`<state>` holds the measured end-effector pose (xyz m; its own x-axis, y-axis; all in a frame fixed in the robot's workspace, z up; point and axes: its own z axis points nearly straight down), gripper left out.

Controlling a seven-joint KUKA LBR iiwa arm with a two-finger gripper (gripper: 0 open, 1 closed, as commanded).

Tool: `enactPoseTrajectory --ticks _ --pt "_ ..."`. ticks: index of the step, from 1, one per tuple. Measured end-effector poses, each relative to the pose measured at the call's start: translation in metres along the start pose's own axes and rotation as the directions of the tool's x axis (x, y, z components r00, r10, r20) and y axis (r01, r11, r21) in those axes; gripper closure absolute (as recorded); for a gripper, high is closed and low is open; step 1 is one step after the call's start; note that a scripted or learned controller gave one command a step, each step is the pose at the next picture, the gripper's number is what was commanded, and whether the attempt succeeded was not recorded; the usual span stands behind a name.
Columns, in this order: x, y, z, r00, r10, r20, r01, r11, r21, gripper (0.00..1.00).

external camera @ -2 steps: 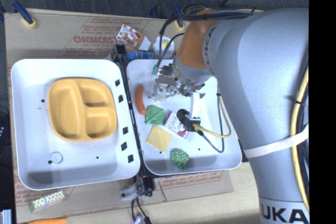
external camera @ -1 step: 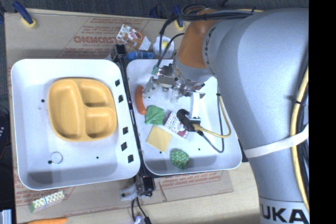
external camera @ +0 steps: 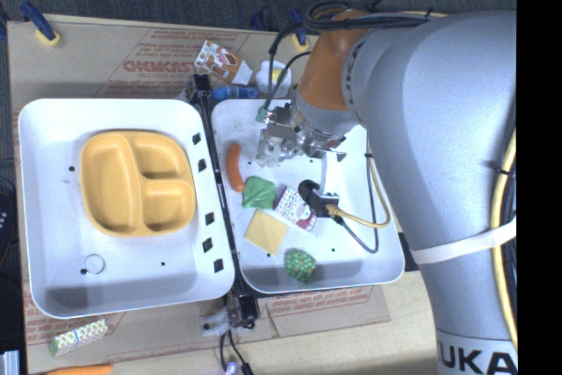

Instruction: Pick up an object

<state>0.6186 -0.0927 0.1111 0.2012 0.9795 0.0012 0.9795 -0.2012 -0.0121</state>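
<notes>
Camera view, all placed rel. to the right bin point(external camera: 347, 266). The arm point(external camera: 439, 145) comes in over its right rim, orange band point(external camera: 320, 75) above its upper edge in view. Jaws hang over the bin's upper-middle floor, pointing down-left; can't tell whether they are wide or narrow, and nothing is seen held between them.

Candidate objs, all lying inside the right bin:
- orange sausage-shaped piece point(external camera: 234, 167), along its left wall, approx. upright in view, just left of the jaws.
- green crumpled piece point(external camera: 258, 192), mid-left of the floor, just below-right of the orange one.
- pink/white packet point(external camera: 294, 206), centre of the floor, touching or nearly touching the green piece's right side.
- flat yellow square point(external camera: 266, 231), lower-left of the floor, just under the green piece and the packet.
- green knobbly ball point(external camera: 300, 264), close to its lower wall, apart from the square.

Left bin point(external camera: 44, 189) sits directly against the right bin's left side on the worktop point(external camera: 386, 320); it holds a yellow divided tray point(external camera: 136, 182) and a small clear ring point(external camera: 94, 263) below the tray.

Snack packet point(external camera: 215, 59) lies outside, above the right bin's upper-left corner.
</notes>
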Motion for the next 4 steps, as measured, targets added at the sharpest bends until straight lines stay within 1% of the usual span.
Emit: enactPoseTrajectory --ticks 1,2,3,4 --pt "0.000 0.000 0.000 1.000 0.000 0.000 0.000 1.000 0.000 0.00" --pt "-0.012 -0.033 0.021 1.000 0.015 0.002 -0.015 1.000 -0.006 0.00" --pt "-0.011 -0.033 0.010 1.000 0.011 0.001 -0.011 1.000 -0.006 1.00" --pt "-0.028 -0.040 -0.094 0.969 -0.248 0.005 0.248 0.969 -0.010 1.00"
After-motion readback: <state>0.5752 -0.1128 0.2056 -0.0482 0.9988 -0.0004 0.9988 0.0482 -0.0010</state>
